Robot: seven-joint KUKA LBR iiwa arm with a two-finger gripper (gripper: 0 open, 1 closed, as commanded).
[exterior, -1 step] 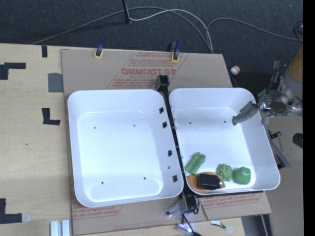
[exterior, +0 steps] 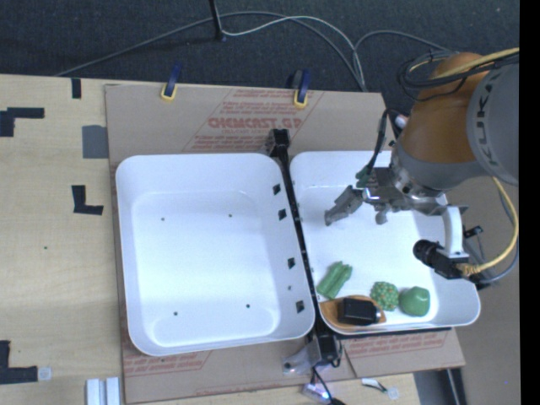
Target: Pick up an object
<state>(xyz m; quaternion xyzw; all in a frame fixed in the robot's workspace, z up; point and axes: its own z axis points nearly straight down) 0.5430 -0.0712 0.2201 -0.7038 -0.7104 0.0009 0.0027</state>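
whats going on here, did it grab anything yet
Not yet. The KUKA arm's gripper hangs over the upper part of the right bin, its fingers open with nothing between them. The objects sit apart from it along that bin's near edge: a green ridged piece, a black object on an orange-brown one, a bumpy green ball and a smooth green piece.

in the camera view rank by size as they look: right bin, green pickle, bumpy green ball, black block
1. right bin
2. green pickle
3. black block
4. bumpy green ball
The block and the pickle look close, so their order is unsure.
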